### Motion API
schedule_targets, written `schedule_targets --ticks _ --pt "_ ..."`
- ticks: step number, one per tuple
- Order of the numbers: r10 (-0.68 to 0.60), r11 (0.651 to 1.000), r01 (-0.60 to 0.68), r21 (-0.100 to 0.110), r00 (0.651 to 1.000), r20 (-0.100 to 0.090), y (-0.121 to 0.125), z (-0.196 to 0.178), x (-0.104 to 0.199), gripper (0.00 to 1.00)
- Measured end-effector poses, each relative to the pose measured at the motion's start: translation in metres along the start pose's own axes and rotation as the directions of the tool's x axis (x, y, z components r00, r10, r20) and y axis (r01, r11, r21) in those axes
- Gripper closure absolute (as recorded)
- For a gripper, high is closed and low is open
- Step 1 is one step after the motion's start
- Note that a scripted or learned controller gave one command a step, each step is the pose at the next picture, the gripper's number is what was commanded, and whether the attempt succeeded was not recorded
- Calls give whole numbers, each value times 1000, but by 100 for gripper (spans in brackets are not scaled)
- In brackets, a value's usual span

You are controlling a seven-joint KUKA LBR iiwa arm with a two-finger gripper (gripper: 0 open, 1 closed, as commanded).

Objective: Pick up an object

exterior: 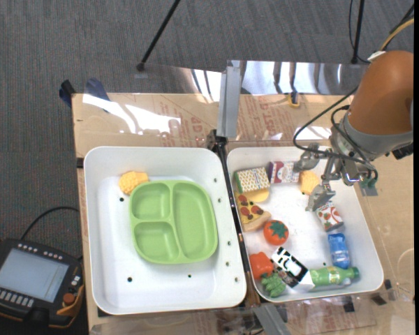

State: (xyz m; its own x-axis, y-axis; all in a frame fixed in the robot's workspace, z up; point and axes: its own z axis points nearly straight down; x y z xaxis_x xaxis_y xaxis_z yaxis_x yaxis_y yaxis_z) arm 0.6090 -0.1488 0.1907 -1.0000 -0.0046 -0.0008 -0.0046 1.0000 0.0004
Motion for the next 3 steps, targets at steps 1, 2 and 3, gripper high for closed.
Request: schedule_targets --ticks 1,2,3 --pt "-34 999 34 -4 999 -9 -52 100 45 0" --pt "135 991 -135 -2 991 1 29 103 -30 0" --pt "113 994 -113 0 994 -1 -3 103 42 0"
